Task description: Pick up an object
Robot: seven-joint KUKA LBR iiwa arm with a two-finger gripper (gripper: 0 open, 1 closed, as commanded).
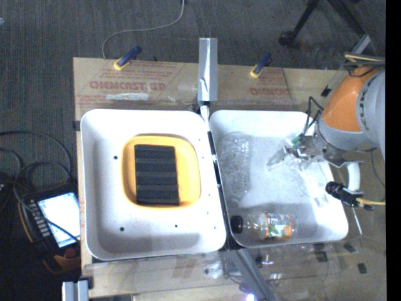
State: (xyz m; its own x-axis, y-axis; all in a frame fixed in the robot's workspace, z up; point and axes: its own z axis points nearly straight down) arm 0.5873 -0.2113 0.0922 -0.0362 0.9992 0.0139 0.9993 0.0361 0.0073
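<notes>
A bottle is lying crosswise in the right bin, cap pointing left; the left bin is holding a yellow tray. I cannot tell the pincer's state.

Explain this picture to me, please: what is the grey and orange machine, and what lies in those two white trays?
One camera above the bench looks down at a slant. The grey and orange shape at right is a robot arm; its gripper hangs over the right bin. That bin holds a clear plastic bottle lying on its side near the front, and a crumpled clear plastic thing by its left wall. The left bin holds a yellow tray with a black ridged block. I cannot tell whether the gripper holds anything.
</notes>
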